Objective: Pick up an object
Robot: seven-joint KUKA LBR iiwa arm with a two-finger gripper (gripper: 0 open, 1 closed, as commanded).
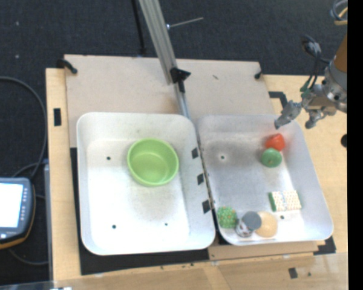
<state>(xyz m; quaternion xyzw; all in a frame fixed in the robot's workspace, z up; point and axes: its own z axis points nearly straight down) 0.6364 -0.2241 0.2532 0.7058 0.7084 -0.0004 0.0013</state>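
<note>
Red ball (275,141) lies just below-left of gripper (297,116); gripper spread, pinching nothing.

Two shallow white bins counted on bench: left bin (97,234), right bin (308,180). One green bowl (152,161) seen in left bin. Six small items counted in right bin: one red ball (275,142), one green ball (270,157), one white patterned block (285,200), one green knobbly piece (226,216), one grey round piece (250,222), one tan round piece (267,223). One gripper (297,116) seen. One handheld screen unit (6,210) seen at left edge.
</note>
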